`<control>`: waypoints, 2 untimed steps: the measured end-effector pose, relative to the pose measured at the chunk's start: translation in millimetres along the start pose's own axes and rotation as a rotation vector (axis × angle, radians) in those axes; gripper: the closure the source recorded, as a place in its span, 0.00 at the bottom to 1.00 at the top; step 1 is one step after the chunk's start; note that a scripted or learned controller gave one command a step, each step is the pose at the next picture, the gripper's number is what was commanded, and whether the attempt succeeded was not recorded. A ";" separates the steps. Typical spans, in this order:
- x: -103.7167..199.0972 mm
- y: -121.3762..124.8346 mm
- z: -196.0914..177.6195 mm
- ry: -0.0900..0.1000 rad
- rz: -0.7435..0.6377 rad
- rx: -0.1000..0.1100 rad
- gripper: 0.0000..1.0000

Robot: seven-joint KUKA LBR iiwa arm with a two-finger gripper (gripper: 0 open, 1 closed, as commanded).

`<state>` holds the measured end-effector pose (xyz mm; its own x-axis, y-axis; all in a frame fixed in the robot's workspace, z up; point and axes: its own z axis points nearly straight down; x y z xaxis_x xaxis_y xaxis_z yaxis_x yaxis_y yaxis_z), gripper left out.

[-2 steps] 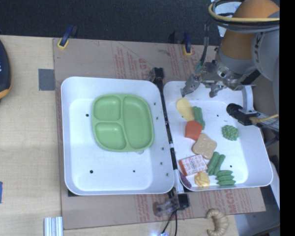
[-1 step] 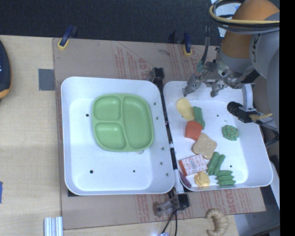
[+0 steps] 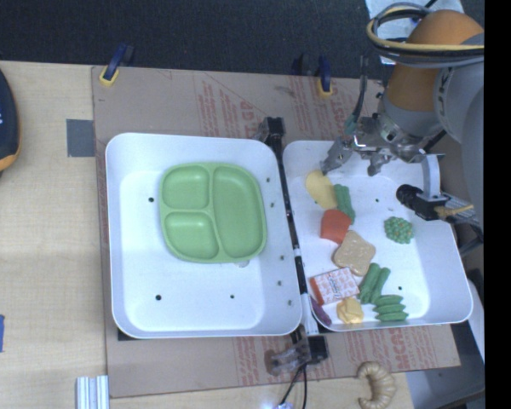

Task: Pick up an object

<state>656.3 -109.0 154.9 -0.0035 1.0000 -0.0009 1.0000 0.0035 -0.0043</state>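
Right bin [image 3: 443, 301]: yellow toy [image 3: 320, 189] just below-left of fingers [image 3: 334, 159].

- two shallow white plastic bins [image 3: 136, 305], smooth, slight sheen
- pale green three-compartment plastic plate [image 3: 213, 211] in the left bin, matt
- flat brown cardboard sheet [image 3: 196, 100] under the bins, dull, printed red
- light wood-grain bench top [image 3: 34, 254] left of the bins, matt
- small plastic toy foods in the right bin: glossy red piece [image 3: 335, 225], yellow piece [image 3: 320, 189], bumpy green cluster [image 3: 399, 229]
- orange arm band [image 3: 434, 37] right of the bins, smooth, glossy
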 end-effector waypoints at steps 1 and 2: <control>-29.0 -0.3 33.4 0.000 0.001 0.001 0.00; 17.1 -38.8 55.1 0.001 -0.002 0.004 0.00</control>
<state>617.3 -92.1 99.9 -0.0058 1.0000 0.0006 0.9999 0.0058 -0.0086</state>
